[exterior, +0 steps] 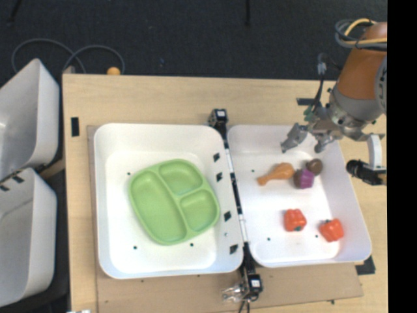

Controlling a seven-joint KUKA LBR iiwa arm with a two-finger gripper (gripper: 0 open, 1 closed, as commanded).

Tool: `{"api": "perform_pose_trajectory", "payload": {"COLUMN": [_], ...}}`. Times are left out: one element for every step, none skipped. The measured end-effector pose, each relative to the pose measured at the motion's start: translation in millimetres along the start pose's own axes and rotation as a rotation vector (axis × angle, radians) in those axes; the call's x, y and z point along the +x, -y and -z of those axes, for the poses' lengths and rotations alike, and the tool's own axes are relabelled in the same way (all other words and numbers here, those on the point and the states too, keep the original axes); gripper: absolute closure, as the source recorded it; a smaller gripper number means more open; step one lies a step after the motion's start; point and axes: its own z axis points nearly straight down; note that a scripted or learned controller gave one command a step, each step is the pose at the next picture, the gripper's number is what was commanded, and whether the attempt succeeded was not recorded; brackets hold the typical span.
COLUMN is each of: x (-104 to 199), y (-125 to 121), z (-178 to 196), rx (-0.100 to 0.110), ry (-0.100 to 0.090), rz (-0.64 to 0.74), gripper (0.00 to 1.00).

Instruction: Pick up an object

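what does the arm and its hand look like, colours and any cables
The arm has a broad orange band above a grey wrist, with a yellowish cable looping over its top. The hand is grey metal with thin fingers and small brackets around it.

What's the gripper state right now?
Gripper: open, holding nothing, above the back of the right bin, apart from the toys.
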Motion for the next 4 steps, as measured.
{"api": "perform_pose_trajectory", "payload": {"x": [-9,-10,-11,-18], "y": [7,7,5,1], "z": [-49,-102,-87,-41], "rx": [0.000,-0.001,-0.010,-0.008], "ry": [0.000,0.000,0.002,0.001], "rz": [-0.002,-0.005,-0.007,-0.007], "gripper": [0.00,0.00,1.00,1.00]}}
